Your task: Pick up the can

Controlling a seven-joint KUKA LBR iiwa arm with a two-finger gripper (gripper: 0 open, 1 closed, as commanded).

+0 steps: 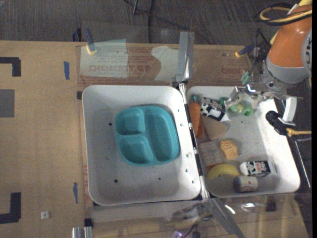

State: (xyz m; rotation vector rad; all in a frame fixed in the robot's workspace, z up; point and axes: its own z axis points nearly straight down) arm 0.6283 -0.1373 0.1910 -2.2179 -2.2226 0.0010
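My gripper [241, 99] hangs over the far end of the right bin [285, 175], low among clutter there; whether my fingers stand wide or narrow I cannot tell, for a green thing [242, 108] and glare muddle them. The can [245, 183] lies at the opposite, near end of that bin, well apart from me and almost straight toward the camera; it lies on its side, long axis across the bin, just beside the yellow lemon-like lump [223, 172] and just below the small carton [256, 168]. It looks a short grey-brown cylinder, dull, perhaps with one end cap turned left.
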